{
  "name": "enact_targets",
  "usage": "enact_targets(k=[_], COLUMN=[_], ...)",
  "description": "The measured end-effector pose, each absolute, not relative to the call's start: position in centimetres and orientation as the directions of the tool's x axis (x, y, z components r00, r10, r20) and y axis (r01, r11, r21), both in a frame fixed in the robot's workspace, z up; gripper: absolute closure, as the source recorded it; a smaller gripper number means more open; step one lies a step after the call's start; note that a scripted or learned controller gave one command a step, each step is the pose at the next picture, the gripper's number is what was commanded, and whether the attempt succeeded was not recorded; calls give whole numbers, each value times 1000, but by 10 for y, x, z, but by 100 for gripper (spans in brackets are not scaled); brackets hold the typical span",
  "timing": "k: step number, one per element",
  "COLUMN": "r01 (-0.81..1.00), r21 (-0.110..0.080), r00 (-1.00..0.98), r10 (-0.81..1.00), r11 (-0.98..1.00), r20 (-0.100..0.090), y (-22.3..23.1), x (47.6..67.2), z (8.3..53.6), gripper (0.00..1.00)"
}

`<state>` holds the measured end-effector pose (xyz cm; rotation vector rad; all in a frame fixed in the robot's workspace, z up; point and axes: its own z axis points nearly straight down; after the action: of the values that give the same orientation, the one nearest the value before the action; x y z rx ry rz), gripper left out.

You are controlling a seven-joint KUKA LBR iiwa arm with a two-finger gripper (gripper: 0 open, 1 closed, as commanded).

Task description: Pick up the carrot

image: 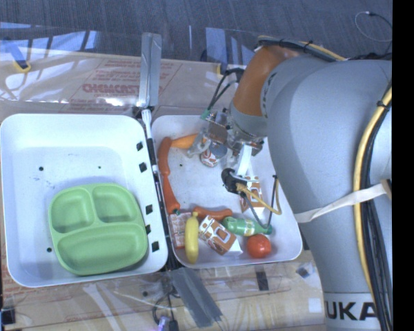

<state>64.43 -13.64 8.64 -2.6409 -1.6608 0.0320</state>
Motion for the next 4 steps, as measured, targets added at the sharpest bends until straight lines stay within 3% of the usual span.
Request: enact_targets(k=[1,2,3,4], r01=[945,948,952,953], r21=[-16,-18,-2,-2], r00=[326,318,305,304], r10=[945,948,952,953], r11=[-326,-318,-305,-304], r20=[-7,-4,0,0], y=[-96,-93,-179,-178], x=[653,654,619,619], z=[89,99,171,171], gripper=[0,100,100,0])
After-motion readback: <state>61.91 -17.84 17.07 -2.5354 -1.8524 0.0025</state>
